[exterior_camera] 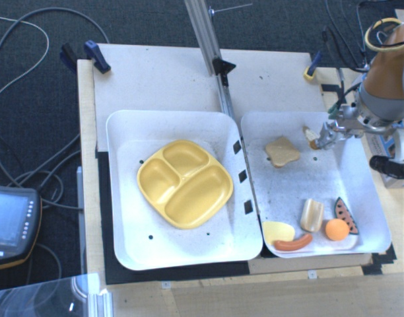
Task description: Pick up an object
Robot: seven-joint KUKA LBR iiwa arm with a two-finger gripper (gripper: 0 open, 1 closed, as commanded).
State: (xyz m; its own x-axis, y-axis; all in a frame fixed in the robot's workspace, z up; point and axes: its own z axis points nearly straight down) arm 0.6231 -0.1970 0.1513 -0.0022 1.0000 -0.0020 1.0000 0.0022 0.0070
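Tool low over the right bin's far edge, grip state impossible to tell, tan cookie-shaped piece just beside it, bread piece, orange ball, watermelon slice, sausage and yellow piece crowding the near edge, yellow divided plate mid left bin.

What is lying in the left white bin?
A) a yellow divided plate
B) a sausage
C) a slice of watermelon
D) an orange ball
A: the yellow divided plate lies by itself in the left bin, while the orange ball, sausage and watermelon slice sit in the right bin.
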